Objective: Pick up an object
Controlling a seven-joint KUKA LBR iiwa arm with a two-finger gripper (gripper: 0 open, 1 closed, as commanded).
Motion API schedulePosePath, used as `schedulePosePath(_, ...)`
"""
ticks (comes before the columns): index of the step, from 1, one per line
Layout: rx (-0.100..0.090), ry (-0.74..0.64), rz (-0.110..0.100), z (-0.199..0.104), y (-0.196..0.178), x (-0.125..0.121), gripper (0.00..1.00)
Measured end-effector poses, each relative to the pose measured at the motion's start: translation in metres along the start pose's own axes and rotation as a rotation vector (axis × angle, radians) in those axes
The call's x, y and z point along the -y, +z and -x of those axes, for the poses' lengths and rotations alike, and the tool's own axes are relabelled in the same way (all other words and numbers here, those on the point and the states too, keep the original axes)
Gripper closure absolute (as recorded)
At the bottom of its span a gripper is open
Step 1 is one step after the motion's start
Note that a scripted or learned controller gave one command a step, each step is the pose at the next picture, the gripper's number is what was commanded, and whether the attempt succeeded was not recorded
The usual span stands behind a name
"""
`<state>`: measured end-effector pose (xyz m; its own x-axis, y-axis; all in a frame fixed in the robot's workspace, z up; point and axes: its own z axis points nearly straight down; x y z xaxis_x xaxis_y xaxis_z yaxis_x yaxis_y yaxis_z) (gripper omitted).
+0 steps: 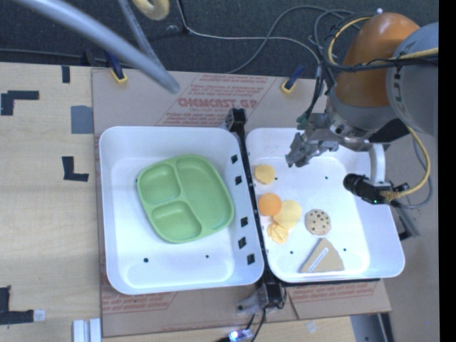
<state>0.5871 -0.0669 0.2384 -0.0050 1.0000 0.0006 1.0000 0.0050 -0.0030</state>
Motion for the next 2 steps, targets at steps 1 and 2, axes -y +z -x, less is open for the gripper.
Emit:
schedulePosePath(1, -0.001, -0.002, 0.001, -0.056, -0.004, 0.006, 1.0)
schedulePosePath(2, 0.0, 0.0, -0.001, -0.103, 0.006, 0.03, 1.0)
